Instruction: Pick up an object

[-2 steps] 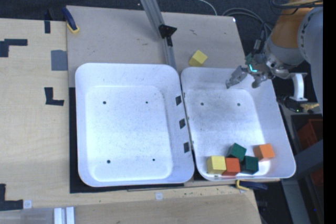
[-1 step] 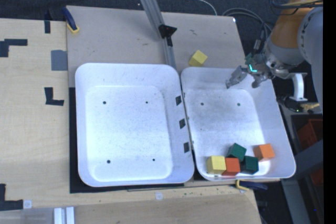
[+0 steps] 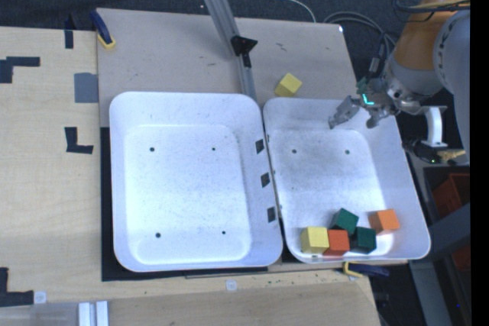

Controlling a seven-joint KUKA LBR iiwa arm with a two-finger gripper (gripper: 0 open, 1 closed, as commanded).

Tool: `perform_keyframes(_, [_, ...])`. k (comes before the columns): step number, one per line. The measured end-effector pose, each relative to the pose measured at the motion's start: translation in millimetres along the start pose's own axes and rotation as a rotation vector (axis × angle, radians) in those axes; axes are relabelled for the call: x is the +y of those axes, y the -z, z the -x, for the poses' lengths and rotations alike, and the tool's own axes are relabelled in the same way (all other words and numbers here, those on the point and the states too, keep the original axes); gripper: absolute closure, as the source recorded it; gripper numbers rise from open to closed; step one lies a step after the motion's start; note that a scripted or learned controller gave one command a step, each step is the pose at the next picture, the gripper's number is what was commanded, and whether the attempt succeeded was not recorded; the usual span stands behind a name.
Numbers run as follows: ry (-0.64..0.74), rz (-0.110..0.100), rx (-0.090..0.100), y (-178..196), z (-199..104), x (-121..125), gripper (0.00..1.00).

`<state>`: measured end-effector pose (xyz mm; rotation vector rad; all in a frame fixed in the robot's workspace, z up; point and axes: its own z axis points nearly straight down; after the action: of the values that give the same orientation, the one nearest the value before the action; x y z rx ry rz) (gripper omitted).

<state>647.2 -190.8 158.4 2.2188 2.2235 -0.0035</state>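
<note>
Several small blocks lie in the near corner of the right bin [image 3: 306, 126]: a yellow block [image 3: 314, 239], a red-orange block [image 3: 337, 241], two green blocks [image 3: 345, 220] [image 3: 364, 239], and an orange block [image 3: 385, 221]. My gripper [image 3: 356, 114] hangs over the far right edge of that bin, well away from the blocks. Its two fingers are spread apart with nothing between them.
The left bin [image 3: 183, 179] sits beside the right one. A loose yellow block [image 3: 289, 84] lies on the bench just beyond the bins. A slanted metal pole [image 3: 220, 4] rises from the gap between the bins at the far side.
</note>
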Motion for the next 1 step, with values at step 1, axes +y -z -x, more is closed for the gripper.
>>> perform_keyframes(1, [0.000,0.000,0.000,0.0,-0.1,0.0,0.00])
